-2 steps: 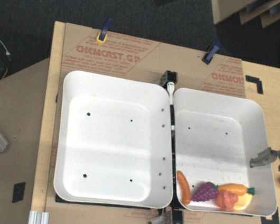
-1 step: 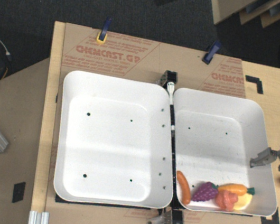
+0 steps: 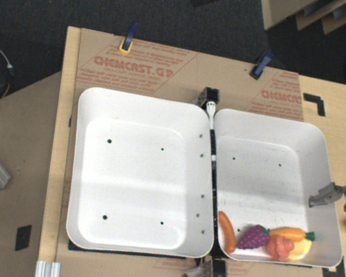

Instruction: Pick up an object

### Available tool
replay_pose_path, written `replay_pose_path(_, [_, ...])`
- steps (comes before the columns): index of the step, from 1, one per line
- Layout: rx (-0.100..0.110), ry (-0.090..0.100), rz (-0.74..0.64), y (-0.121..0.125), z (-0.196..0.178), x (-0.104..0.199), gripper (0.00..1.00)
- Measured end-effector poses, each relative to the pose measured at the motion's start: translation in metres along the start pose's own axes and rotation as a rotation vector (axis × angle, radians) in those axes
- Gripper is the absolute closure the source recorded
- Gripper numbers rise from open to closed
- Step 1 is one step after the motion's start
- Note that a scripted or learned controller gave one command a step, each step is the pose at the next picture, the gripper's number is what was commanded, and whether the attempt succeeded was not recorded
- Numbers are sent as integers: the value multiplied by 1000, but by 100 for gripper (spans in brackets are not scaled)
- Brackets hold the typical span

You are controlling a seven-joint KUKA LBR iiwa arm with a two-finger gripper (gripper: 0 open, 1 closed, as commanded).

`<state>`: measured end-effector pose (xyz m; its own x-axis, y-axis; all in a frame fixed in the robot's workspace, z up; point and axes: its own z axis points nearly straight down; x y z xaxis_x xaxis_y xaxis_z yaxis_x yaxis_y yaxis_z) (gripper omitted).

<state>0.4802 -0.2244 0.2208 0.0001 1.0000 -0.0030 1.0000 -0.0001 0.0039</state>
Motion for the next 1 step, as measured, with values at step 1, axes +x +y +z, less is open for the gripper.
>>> replay_pose_path(1, [0, 0, 0, 0, 0, 0, 0])
